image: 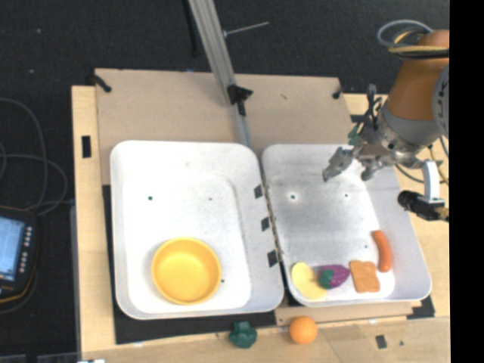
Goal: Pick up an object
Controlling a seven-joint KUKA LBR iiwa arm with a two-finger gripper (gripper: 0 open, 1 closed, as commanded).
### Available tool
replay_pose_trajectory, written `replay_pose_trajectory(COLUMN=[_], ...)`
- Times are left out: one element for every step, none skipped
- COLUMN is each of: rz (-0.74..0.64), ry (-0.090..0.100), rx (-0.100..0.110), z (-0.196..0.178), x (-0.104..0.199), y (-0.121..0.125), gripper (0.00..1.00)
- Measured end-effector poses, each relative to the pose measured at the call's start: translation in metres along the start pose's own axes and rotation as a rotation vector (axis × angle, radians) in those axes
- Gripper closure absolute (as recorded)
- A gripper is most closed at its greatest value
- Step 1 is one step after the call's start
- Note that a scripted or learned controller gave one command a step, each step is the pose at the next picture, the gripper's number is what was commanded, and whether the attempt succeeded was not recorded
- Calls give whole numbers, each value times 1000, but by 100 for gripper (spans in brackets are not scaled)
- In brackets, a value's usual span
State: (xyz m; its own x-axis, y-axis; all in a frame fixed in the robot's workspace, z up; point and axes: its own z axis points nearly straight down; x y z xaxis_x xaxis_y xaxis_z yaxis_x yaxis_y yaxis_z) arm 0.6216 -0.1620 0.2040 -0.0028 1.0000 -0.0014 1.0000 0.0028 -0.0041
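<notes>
My gripper [350, 168] hangs over the far part of the right bin [325, 210], its two fingers spread apart and open with nothing between them. Along that bin's near edge lie a yellow piece [301, 278], a purple and green item [330, 276], an orange-brown block [364, 276] and a red-orange sausage shape [383, 249]. All of these sit well below the gripper in the view, apart from it. In the left bin [181, 187] rests a yellow bowl [186, 270] near the front.
A slanted metal rail [218, 55] crosses the back of the bench. On the bench's front lip, outside the bins, lie an orange ball [302, 330] and a green object [243, 335]. A handheld pendant [13, 255] sits at the far left.
</notes>
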Motion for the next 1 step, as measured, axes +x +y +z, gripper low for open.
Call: replay_pose_trajectory(rz=[3], ry=[0], rx=[1], z=[59], x=[-9], y=[2], gripper=[0])
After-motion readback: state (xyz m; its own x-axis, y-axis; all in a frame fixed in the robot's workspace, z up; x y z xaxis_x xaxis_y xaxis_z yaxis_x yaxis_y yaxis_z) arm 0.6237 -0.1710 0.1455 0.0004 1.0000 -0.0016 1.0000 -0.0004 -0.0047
